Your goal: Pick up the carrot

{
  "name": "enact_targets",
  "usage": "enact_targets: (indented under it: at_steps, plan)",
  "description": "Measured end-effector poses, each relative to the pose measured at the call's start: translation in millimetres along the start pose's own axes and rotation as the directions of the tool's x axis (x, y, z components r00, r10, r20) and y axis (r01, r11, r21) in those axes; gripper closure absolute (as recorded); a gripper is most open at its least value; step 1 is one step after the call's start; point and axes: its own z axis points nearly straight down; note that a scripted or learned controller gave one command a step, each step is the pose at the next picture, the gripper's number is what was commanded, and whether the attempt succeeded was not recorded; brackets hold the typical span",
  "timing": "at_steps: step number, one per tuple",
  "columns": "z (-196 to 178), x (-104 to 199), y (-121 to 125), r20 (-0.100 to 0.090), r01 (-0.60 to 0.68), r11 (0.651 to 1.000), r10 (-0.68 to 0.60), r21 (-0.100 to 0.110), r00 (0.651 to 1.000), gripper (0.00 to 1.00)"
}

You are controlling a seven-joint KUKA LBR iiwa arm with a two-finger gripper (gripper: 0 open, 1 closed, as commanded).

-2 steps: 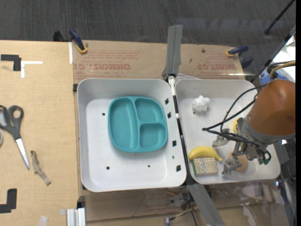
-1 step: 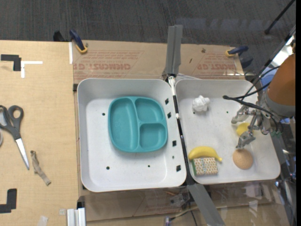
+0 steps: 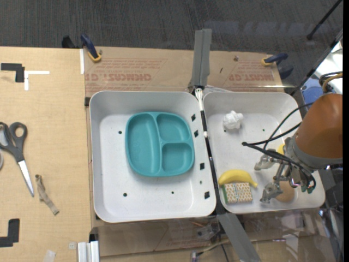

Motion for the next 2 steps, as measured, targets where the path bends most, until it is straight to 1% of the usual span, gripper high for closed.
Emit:
enact_targets:
  at_steps: [1, 2]
  plan:
    - [0, -83, -53, 0.001, -0.089, 0.996, 0.089, 0.000, 0.996, 0.00]
    - [0, -22, -34, 0.000, -0.152, 0.988, 0.152, 0.000, 0.988, 0.00]
